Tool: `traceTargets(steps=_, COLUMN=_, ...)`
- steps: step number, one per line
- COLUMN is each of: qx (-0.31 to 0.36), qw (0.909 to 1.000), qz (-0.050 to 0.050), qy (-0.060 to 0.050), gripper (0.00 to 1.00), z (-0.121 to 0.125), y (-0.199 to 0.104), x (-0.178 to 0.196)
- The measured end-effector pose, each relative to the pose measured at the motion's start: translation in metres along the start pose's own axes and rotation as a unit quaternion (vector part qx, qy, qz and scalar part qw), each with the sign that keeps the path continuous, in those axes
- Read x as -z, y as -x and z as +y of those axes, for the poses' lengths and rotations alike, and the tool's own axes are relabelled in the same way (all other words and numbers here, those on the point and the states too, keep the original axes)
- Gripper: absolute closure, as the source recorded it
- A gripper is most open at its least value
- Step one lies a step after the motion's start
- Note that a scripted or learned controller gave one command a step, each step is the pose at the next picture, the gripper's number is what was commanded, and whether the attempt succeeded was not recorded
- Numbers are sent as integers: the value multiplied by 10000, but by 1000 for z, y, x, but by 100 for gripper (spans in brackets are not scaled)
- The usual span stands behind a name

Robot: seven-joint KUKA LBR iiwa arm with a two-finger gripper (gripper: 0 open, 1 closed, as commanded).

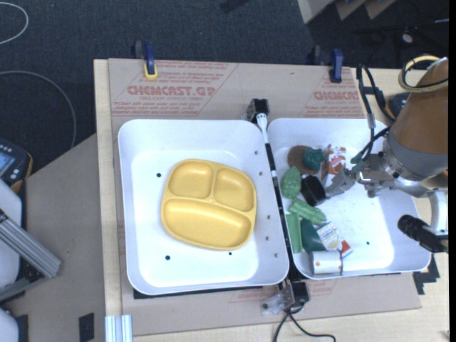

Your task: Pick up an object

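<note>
Black block (312, 189) lies just left of the gripper (342, 180), finger state indiscernible.

Two white bins (135, 191) on a cardboard-covered bench (214, 84), blue clamps (148, 57), dark carpet (57, 27)

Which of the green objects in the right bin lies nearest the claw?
The teal round object at the far end of the pile, beside the brown piece. The claw is just to its right; the other green items lie along the bin's left wall.
</note>
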State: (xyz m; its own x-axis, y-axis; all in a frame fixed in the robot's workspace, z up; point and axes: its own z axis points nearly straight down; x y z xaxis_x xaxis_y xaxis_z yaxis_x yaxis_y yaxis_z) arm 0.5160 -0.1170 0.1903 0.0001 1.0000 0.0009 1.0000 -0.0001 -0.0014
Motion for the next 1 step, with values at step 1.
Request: traceTargets(steps=1, qx=79, qw=10000, qz=34, qy=-23, gripper=0, z=-27, y=-142, x=-6)
